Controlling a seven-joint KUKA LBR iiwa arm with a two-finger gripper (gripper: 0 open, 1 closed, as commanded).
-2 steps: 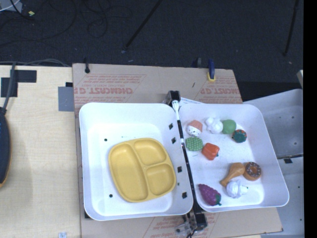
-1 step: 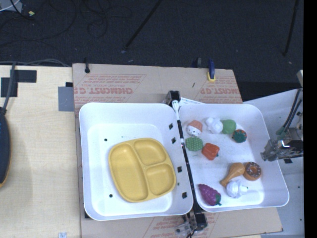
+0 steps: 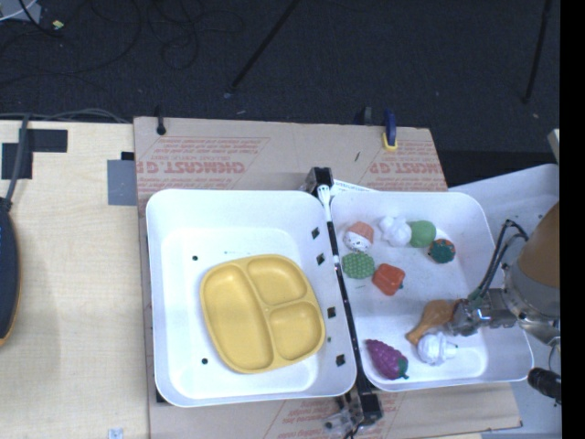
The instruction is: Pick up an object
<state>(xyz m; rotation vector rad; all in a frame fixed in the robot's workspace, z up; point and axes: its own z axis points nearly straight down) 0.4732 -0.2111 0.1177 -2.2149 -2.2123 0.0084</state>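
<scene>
The left bin [image 3: 174, 245] takes up the centre-left of the frame and carries a yellow tray [image 3: 260, 311] with three compartments: stiff moulded plastic, wide and flat, a poor thing for two fingers to take except at its rim.

The right bin [image 3: 489, 359] sits just beside it and holds the small toys. In its upper part lie an egg [image 3: 359, 237], a white toy [image 3: 395, 230], a green ball [image 3: 421, 233] and a small round toy [image 3: 442, 251], close together. Below them are a green disc [image 3: 357, 265] and a red pepper [image 3: 388, 279], touching or nearly so. Lower down sit purple grapes [image 3: 387, 358], a brown drumstick [image 3: 433, 319] and a white piece [image 3: 435, 348].

All look like light, hard, smooth play food, likely to slip or roll under a pinch. The drumstick seems the nearest candidate; its narrow shank offers the best hold, across its width.

The tool [image 3: 473, 321] sits at the lower right of the frame, low over the bin, just beside the drumstick's thick end. How far it is open cannot be told, nor whether it has hold of anything.

The bin floors are smooth and white, with shallow walls. The bench shows cardboard beneath, and room around the drumstick is fair.
</scene>
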